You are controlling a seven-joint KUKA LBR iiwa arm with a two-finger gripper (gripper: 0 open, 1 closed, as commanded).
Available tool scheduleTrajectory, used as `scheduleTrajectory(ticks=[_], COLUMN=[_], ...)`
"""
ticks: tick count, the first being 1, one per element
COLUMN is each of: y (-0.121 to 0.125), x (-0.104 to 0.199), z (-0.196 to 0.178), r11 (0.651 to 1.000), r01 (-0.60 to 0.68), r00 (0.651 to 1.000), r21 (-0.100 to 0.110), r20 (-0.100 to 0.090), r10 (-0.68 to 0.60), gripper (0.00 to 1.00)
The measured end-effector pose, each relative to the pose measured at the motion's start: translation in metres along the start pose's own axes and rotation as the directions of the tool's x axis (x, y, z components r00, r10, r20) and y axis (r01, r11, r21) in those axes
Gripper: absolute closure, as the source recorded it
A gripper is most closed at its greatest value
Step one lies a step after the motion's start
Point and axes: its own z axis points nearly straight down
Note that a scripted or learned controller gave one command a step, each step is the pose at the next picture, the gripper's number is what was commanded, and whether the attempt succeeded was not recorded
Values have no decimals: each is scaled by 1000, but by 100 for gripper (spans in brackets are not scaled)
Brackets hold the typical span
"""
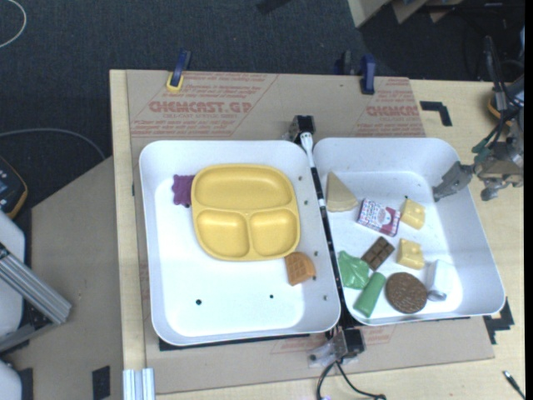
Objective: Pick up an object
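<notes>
Far to the left of the jaws you have the left bin (166, 307), holding a purple piece (181, 188), a yellow divided tray (246, 211) and a tan bread-like piece (300, 267) just beside the tray's lower right corner. Nearer the jaws, the right bin (475, 248) holds a pale wedge (339, 193), a pink packet (377, 216), a brown bar (378, 252), green pieces (360, 280), a round brown cookie (405, 292) and two yellow blocks (410, 234). The jaws (454, 182) sit over that bin's upper right rim (whether they are released or clenched you cannot tell), with nothing seen between them.
</notes>
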Motion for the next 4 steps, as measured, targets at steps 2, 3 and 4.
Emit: scheduleTrajectory(ticks=[2,3,4], y=[1,5,0], x=[0,5,12], z=[35,79,125], r11=[1000,1000,1000], r01=[4,4,4], r00=[1000,1000,1000], r21=[-9,-8,-7], r20=[2,1,0], r10=[-4,-4,-4], gripper=[0,0,0])
